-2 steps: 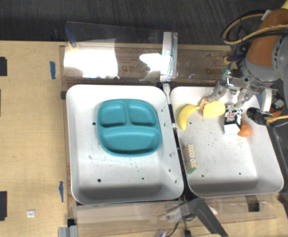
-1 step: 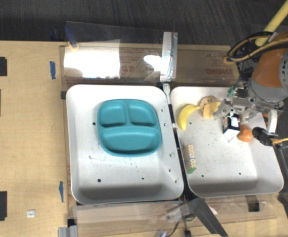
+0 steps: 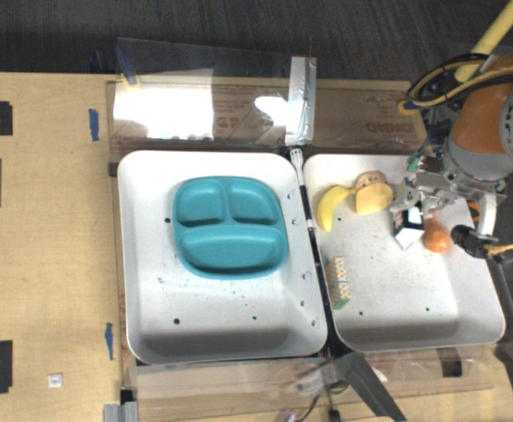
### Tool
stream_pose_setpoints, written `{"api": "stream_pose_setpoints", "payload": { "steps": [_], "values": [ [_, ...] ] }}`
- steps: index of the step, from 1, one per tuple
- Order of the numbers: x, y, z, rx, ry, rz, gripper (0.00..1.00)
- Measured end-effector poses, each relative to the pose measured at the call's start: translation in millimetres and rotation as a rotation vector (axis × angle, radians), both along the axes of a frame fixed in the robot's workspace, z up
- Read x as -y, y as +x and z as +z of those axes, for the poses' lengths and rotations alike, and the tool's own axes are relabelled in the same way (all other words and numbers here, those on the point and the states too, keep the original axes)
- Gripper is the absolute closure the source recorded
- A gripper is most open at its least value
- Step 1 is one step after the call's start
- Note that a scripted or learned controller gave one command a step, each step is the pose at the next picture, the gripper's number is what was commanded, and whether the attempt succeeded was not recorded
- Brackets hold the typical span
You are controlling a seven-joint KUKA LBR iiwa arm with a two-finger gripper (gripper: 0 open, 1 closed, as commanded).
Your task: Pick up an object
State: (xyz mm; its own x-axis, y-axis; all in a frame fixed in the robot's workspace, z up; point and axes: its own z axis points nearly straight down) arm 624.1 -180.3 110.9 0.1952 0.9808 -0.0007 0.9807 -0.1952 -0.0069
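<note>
Camera view shows the gripper [image 3: 412, 221] low in the right white bin [image 3: 415, 315]; its grasp cannot be told. Crowded beside the small orange ball [image 3: 436, 237], it could knock it away.

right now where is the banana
The banana lies in the right bin, at its upper left corner beside the divider, touching a tan object.
</note>
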Motion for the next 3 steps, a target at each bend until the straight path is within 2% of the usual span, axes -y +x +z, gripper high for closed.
{"api": "stream_pose_setpoints", "payload": {
  "steps": [1,2,3],
  "values": [
    [-71,-1,-7,0.007,0.001,0.181,1.00],
    [-157,36,74,0.009,0.002,0.118,1.00],
    [-187,1,131,0.006,0.000,0.064,1.00]
  ]
}}
